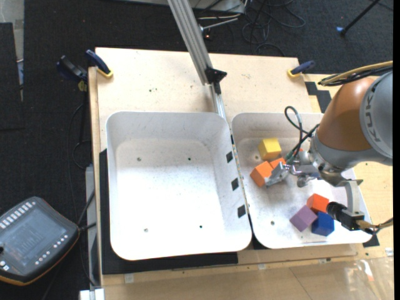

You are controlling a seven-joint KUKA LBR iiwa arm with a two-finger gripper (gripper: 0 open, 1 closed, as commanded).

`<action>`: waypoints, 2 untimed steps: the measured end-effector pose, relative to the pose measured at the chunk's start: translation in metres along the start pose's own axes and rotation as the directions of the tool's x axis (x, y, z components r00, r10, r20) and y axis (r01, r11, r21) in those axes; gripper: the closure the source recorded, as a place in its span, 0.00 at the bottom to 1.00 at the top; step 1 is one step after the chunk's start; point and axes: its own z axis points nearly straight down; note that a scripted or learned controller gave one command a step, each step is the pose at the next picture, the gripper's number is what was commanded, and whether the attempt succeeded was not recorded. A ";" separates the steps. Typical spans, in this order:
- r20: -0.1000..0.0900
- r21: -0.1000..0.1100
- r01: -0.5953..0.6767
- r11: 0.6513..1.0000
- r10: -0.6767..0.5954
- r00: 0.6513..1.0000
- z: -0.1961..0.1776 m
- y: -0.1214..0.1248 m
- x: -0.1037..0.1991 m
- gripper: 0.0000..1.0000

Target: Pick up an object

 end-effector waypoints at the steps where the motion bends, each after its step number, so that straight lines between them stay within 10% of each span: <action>1: 0.001 -0.006 0.001 1.000 -0.001 1.000 0.035 0.000 0.000 0.00; 2: 0.002 -0.009 0.001 1.000 -0.001 1.000 0.023 0.001 0.000 1.00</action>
